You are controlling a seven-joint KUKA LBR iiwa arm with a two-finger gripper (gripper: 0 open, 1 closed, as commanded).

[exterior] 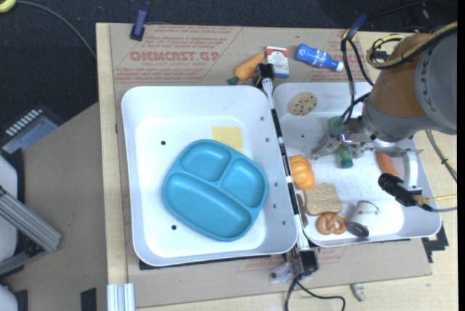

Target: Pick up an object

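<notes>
My gripper hangs low over the middle of the right bin, the grey arm with its orange band coming in from the right. A small green object lies right at the gripper's tip; whether it is held is hidden. Around it in the bin lie a cookie, an orange fruit, a square cracker, a pretzel and a red-orange stick.
The left bin holds a blue divided plate and a yellow cheese slice. Behind the bins on the board lie a blue bottle, a small carton and a carrot. Cables run by the arm.
</notes>
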